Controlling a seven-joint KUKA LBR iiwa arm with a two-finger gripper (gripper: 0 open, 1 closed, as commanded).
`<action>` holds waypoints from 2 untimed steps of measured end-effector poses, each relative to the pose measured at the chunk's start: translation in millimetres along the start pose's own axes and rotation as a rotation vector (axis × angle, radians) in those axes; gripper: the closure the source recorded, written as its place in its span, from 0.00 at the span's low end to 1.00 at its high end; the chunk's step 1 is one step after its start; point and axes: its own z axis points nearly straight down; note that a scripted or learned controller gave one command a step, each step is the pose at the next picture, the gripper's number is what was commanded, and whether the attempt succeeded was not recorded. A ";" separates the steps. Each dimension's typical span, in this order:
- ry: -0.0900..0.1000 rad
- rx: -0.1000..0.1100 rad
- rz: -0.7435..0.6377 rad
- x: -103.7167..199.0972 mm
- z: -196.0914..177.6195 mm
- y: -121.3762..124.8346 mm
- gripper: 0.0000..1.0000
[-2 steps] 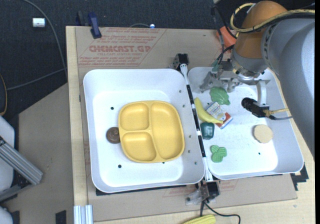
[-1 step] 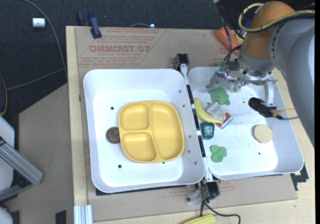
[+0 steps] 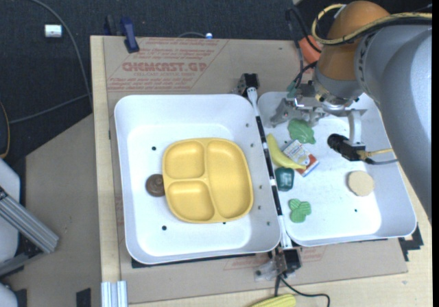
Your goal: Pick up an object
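Green toy lies at the far end of the right-hand bin, beside a banana. The gripper hangs just over it; whether it is released or clenched cannot be told.

Both bins are white, the left bin and the right bin. In the left bin, the plate with three parts is yellow all over, and the little round thing beside it is brown. In the right bin, the banana is yellow, the leafy thing is light green, and the small bumpy thing is green too. The little block is dark blue-green. The packet is white with red and orange. The round flat thing is pale tan. The arm is grey with an orange band. The bench is light brown with red letters.
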 end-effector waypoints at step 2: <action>0.000 0.000 0.000 -0.3 0.0 0.1 0.00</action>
